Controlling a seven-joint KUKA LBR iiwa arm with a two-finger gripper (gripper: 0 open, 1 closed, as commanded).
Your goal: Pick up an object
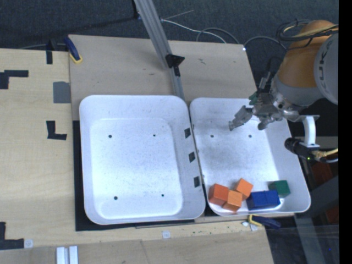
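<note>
White plastic sets the scene: two shallow bins sit side by side on the wooden bench, the left bin (132, 158) bare of objects and the right bin (231, 147) holding everything the task could use. The grey arm (308, 65) with its orange band reaches in from the right, and its gripper (252, 120) hangs over the far half of the right bin with both fingers spread apart and nothing between them.

The candidates lie well apart from it, bunched along the near rim. Largest is the blue block (263, 200), lying flat; just beside it at the corner sits a green block (282, 187). To the left, three orange cubes (231, 194) crowd together, touching or nearly so.

To do the pick well, I judge the gripper should travel toward the near rim before descending, not drop where it is. The green block looks the cleanest target, as it seems to have open room on some sides, though the bin wall is close. The orange cluster is riskier: a finger could land on a neighbour and push the group aside. Keeping the fingers wide until they straddle one piece matters most.
</note>
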